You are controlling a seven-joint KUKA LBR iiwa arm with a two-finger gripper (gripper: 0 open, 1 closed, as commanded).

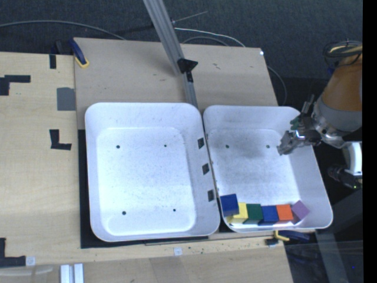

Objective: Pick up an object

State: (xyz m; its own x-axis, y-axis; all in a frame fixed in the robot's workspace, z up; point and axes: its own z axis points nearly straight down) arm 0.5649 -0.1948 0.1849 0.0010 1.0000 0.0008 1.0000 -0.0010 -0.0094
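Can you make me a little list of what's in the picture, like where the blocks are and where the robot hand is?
blocks: blue block, yellow block, green block, second blue block, orange block, purple block
blocks place: near edge of right bin
left bin: white, speckled
gripper: over right bin's right side, far from the blocks

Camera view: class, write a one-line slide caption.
Claw hovers over right bin; coloured blocks line its near edge.
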